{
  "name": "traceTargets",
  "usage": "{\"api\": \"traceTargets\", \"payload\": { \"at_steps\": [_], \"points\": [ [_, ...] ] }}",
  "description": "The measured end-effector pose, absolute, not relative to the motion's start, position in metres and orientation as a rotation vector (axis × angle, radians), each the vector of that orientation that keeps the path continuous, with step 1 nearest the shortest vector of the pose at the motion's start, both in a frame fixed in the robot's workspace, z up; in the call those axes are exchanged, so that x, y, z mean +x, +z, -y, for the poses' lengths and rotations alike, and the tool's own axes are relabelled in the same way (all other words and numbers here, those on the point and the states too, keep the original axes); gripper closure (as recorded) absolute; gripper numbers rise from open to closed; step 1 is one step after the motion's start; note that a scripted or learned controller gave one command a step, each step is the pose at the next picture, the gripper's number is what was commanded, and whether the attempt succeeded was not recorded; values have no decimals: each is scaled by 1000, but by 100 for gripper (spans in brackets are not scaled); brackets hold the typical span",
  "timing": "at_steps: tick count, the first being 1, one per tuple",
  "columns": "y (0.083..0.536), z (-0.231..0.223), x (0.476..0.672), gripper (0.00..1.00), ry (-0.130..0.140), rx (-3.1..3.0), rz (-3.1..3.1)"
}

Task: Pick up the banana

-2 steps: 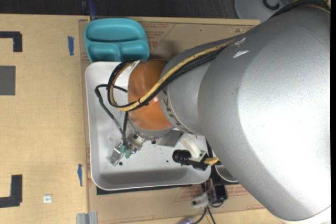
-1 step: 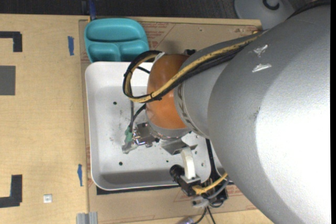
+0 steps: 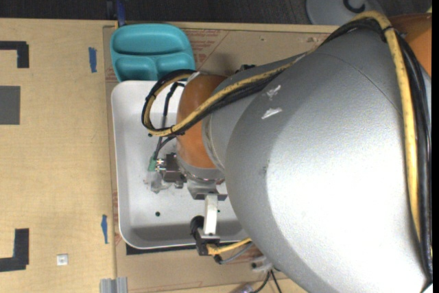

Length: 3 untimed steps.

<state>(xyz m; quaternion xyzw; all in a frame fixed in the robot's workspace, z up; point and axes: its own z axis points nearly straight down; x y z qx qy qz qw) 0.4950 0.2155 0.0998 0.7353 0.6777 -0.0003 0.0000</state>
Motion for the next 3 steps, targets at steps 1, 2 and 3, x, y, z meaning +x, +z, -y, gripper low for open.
{"api": "traceTargets", "payload": {
  "at_steps": [1,2,3],
  "points": [
    [202,-224,479,0,1,1794,-2578],
    [87,-215,480,0,5,1749,-2608],
    [97,-217,480,100,10,1751,-2607]
  ]
}}
